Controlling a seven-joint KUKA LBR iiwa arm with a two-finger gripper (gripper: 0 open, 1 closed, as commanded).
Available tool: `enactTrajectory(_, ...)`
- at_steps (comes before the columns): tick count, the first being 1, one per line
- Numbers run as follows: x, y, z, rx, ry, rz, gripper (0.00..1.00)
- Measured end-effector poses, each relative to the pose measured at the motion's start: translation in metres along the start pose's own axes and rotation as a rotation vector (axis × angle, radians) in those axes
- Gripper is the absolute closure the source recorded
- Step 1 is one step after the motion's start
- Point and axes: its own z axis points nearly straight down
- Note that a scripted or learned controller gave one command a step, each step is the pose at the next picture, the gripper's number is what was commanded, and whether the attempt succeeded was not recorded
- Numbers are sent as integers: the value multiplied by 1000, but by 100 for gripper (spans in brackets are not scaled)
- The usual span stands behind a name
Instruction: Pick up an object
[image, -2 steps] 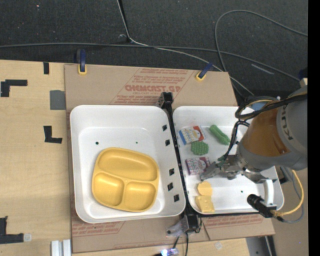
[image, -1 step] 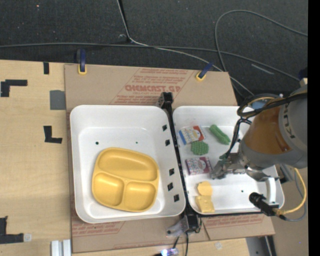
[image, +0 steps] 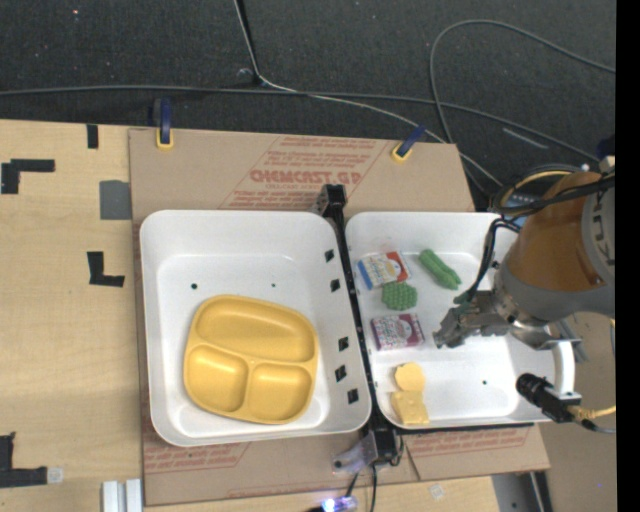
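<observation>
Here, no object has yet been lifted: the small things lie loose on the floor of the right bin (image: 500, 405). A pink-and-white packet (image: 397, 330) sits nearest the gripper (image: 456, 330), with a green knobbly piece (image: 399, 296) just above it, a red-and-white packet (image: 383, 268) beyond that, a green pickle-shaped toy (image: 438, 267) toward the back, and a yellow piece (image: 409, 389) near the front wall. The gripper hangs low over the bin floor just beside the pink packet, nothing between its fingers; how far they are parted cannot be told. The step looks like the approach. The next move would call for settling over one item, likely the pink packet, and closing on it. The left bin (image: 160, 300) holds a yellow divided tray (image: 250, 358).
</observation>
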Motion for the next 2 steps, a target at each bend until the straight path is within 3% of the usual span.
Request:
enactTrajectory(1,-1,5,-63,-3,-2,0,100)
enactTrajectory(2,-1,6,-84,2,0,0,100)
